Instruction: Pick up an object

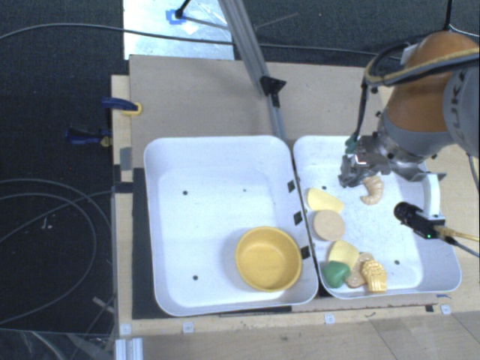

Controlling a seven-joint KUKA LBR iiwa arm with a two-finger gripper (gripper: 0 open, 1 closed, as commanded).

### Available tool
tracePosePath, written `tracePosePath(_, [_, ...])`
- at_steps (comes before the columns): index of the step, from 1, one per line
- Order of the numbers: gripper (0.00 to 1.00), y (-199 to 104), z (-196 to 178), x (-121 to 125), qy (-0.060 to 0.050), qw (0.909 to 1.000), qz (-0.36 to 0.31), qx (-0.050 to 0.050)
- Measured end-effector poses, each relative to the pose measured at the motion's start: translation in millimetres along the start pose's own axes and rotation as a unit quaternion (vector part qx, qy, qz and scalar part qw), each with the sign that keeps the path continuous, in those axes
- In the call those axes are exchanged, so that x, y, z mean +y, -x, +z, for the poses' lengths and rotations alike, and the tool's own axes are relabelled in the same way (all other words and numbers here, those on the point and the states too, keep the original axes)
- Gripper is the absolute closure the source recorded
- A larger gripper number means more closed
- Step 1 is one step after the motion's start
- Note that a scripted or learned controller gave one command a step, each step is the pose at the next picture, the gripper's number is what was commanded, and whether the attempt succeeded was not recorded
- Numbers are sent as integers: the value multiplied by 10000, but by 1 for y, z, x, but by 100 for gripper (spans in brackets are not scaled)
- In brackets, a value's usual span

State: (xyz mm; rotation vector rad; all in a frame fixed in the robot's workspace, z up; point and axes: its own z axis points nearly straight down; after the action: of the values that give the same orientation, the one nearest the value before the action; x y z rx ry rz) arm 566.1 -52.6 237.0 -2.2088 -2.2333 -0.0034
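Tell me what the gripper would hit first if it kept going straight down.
Probably the right bin's bare white floor: the gripper hangs just left of the tan curved piece, which it might graze. Depth is hard to judge from this slanted view.

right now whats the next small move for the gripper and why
Probably a short drop straight down onto the tan curved piece. The gripper sits in the right bin just beside that piece, nothing shows between its fingers, and the other items lie farther toward the bin's near end.

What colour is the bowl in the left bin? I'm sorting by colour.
Yellow: the bowl shows clearly in the camera view.
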Motion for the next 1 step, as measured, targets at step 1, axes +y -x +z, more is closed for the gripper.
tracePosePath(1, [100, -62, 1, 15, 7, 10000, -7, 5])
